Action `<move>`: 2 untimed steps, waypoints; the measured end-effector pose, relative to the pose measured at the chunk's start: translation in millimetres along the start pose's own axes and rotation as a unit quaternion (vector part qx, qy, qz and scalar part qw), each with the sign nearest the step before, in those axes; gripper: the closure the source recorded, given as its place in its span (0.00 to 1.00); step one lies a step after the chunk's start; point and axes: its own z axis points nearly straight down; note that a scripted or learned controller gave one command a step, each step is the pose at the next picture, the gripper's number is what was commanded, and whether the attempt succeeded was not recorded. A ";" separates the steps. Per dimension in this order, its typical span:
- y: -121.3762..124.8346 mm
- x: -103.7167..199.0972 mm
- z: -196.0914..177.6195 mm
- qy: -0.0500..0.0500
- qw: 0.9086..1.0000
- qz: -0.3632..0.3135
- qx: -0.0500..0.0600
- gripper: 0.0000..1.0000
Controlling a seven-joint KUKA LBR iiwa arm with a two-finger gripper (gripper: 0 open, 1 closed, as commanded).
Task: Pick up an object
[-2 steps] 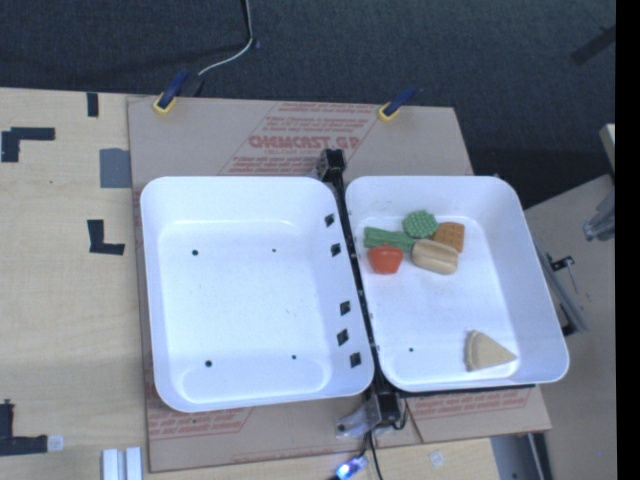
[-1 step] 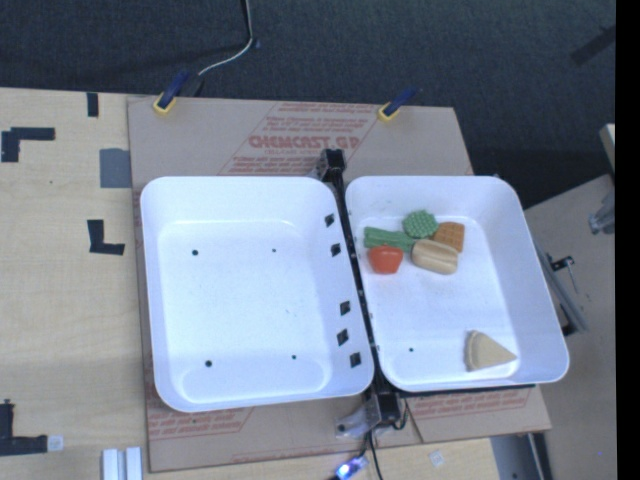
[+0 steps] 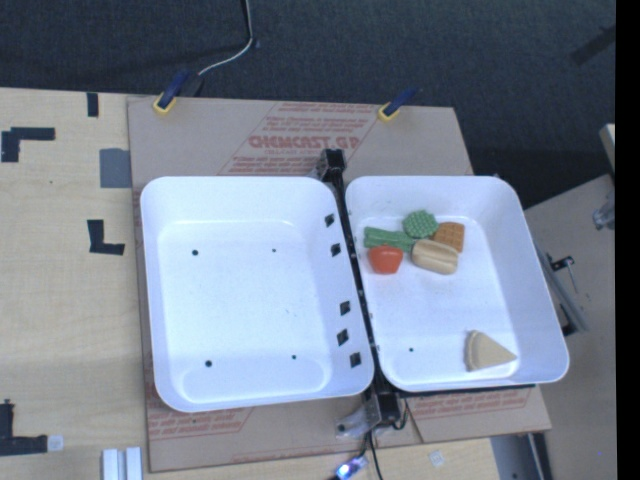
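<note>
Two white bins side by side on a cardboard sheet (image 3: 300, 143), which is clamped at its far edge.

The bin on the view's right (image 3: 530, 268) holds all the candidates:
- cluster near its far-left corner: red round piece (image 3: 386, 259), green strip (image 3: 383, 236), knobbly green piece (image 3: 421, 224), orange block (image 3: 450, 236), tan roll (image 3: 435, 256)
- these lie touching or just beside each other; the green strip may sit partly under the knobbly piece, but the picture is too soft to settle it
- tan wedge (image 3: 487, 351) alone by the near-right corner, well apart from the cluster, close to the bin wall

The bin on the view's left (image 3: 160, 268): white floor with a few dark dots.

Claw: apart or together, cannot tell from this frame.

Step in hand, as I judge it: the very start, with no object picked yet and every piece lying on the bin floor. The approach is yet to be made.

Next move calls for choosing a target and coming down over the right-hand bin:
- the wedge looks the cleanest choice, with free room on most sides, though the nearby wall could crowd one side of the grasp
- in the cluster, the tan roll sits on the outer edge and is the most open piece; the neighbours risk being nudged or caught along with it
</note>
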 end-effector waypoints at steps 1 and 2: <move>0.7 0.5 -9.9 0.000 1.000 -0.001 0.000 1.00; 1.5 1.0 -19.7 -0.001 1.000 -0.001 0.000 1.00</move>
